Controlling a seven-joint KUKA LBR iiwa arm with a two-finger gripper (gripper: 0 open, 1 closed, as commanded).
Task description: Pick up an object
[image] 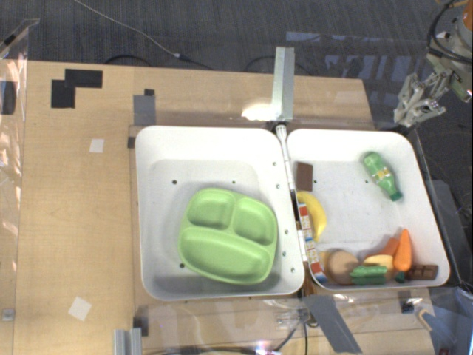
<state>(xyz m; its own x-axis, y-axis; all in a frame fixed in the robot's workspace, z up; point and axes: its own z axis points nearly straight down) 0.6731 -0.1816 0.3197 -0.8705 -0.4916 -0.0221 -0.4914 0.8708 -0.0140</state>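
Two bins on the counter; my gripper hangs past the right bin's far right corner, fingers spread apart, nothing between them. Likely target: green toy bottle, lying alone, nearer and slightly left of me. Plan: descend squarely across its body, clear of the wall.

My view down on a pale wooden bench, black tape patches on its far left corner, dark grey carpet floor beyond, a thin cable trailing across it, glare on clear sheeting at the left edge
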